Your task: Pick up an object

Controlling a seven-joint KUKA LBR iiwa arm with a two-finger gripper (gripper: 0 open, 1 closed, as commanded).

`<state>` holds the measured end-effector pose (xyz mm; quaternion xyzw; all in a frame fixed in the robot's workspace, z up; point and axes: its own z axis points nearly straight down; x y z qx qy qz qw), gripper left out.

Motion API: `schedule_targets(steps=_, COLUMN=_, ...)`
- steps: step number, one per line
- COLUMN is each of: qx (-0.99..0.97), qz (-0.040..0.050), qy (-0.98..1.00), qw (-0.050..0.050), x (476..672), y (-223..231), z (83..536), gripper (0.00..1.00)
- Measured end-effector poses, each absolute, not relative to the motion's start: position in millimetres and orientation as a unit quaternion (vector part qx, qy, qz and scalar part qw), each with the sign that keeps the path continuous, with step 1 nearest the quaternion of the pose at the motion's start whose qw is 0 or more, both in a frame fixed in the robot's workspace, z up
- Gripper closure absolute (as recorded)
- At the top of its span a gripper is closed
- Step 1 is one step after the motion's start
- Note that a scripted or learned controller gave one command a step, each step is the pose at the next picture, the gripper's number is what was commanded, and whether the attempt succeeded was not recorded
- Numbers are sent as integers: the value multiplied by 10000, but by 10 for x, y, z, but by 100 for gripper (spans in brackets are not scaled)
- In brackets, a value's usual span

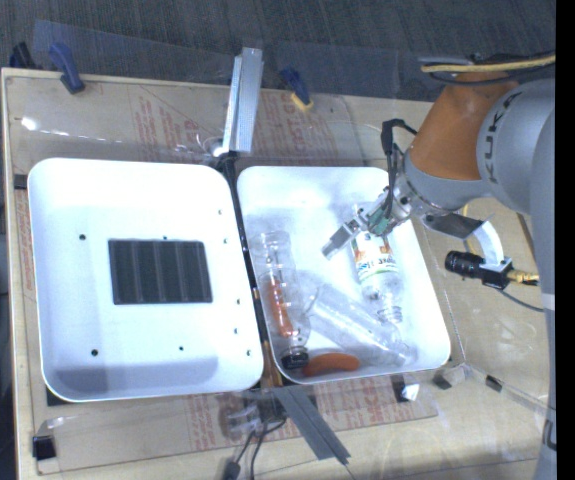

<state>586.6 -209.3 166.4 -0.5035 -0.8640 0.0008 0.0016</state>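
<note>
Glossy white plastic bins [127,183], clear shiny plastic bottles [377,273], matt grey arm [527,158].

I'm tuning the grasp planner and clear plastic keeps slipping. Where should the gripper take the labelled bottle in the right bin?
Probably across the labelled middle of the bottle, coming straight down. It lies flat, running up and down the right bin, so closing across its width suits the round body. The gripper hovers near its upper end.

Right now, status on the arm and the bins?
Gripper low in right bin, at the labelled bottle's top end. Nothing lifted. Clear bottles crowd alongside; left bin holds a dark ribbed block.
</note>
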Motion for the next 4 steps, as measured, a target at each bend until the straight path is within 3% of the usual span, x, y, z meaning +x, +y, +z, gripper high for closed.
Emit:
schedule_targets(steps=1, qx=-5420, qz=3, qy=-8404, qw=-5, x=6005, y=-2107, z=1570, gripper=0)
schedule_targets(steps=2, qx=-5419, qz=3, qy=-8404, qw=-5, x=6005, y=-2107, z=1571, gripper=0)
schedule_targets(steps=3, qx=-5481, qz=2, qy=-8364, qw=2, x=6052, y=-2108, z=1930, gripper=0)
schedule_targets(steps=4, qx=-5401, qz=6, qy=-8416, qw=12, x=5904, y=-2088, z=1800, gripper=0)
